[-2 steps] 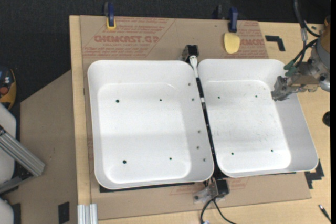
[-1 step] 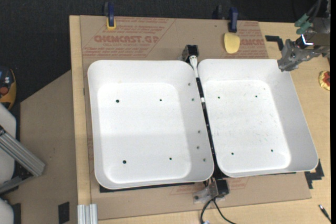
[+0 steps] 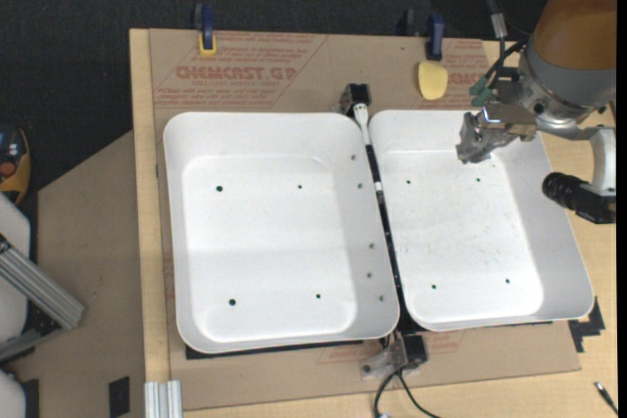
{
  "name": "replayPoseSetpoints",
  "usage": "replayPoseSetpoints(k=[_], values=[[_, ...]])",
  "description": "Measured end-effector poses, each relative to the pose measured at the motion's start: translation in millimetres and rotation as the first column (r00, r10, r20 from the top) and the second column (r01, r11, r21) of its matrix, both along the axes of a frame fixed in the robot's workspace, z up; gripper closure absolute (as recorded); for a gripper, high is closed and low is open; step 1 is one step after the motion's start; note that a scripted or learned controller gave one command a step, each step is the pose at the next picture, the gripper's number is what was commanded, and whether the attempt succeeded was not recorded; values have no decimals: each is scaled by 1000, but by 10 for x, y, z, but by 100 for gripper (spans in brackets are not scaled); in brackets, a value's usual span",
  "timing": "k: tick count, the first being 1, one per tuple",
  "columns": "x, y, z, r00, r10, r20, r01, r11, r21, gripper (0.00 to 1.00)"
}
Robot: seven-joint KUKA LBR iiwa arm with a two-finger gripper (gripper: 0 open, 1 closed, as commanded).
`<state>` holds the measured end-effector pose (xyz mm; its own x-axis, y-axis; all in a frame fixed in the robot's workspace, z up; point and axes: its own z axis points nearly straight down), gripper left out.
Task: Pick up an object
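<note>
A small pale yellow rounded object (image 3: pixel 432 79) lies on the brown board just beyond the far left corner of the right bin (image 3: pixel 549 303), outside both bins. My gripper (image 3: pixel 476 148) hangs over the far part of the right bin, near its back rim. It is to the right of the yellow object and a little nearer the camera. I see nothing held at its tip.
The left bin (image 3: pixel 186 240) sits beside the right one, with a black divider strip (image 3: pixel 377 196) running between them. Two blue clamps (image 3: pixel 205 19) (image 3: pixel 435 32) grip the board's far edge. Cables and a connector (image 3: pixel 397 362) lie at the front between the bins.
</note>
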<state>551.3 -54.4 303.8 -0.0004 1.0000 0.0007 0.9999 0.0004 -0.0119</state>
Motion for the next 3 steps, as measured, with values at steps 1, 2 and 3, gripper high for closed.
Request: replayPoseSetpoints(k=[1, 2, 3], values=[[-172, 296, 1483, 1000, 4, 31, -4, 1000, 0, 100], [-63, 1165, 610, 1000, 9, 2, -9, 1000, 1, 100], [701, 1442, -280, 1000, 3, 3, -3, 1000, -1, 100]])
